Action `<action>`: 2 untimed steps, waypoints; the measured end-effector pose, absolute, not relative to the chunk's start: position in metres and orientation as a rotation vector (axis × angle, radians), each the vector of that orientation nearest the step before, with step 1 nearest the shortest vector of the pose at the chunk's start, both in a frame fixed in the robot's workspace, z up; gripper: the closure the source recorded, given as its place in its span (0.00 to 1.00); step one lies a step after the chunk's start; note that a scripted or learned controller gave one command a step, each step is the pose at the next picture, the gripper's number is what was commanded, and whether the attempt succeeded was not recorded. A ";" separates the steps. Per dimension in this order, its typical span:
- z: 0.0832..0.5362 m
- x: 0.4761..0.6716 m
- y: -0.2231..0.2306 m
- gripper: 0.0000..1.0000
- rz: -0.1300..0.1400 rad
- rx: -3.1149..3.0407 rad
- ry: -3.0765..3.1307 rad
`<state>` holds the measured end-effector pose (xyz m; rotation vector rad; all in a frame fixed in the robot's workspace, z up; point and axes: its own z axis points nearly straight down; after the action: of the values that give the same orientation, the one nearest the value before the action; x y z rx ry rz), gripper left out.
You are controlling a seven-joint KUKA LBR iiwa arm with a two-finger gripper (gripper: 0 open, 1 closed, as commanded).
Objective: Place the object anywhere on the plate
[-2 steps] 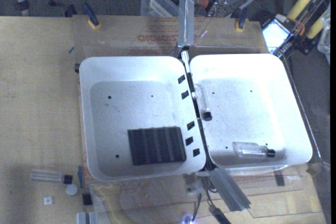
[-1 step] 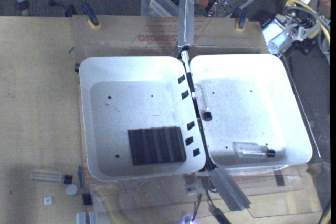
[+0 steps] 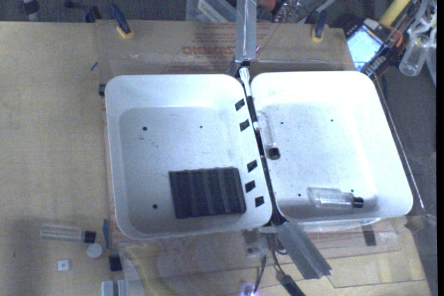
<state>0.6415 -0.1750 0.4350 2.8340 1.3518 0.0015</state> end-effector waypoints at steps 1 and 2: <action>0.435 0.633 -0.199 1.00 0.001 2.998 0.936; 0.435 0.648 -0.170 1.00 0.002 2.725 1.560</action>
<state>0.6478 -0.1702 0.4347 2.7253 1.5605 0.0016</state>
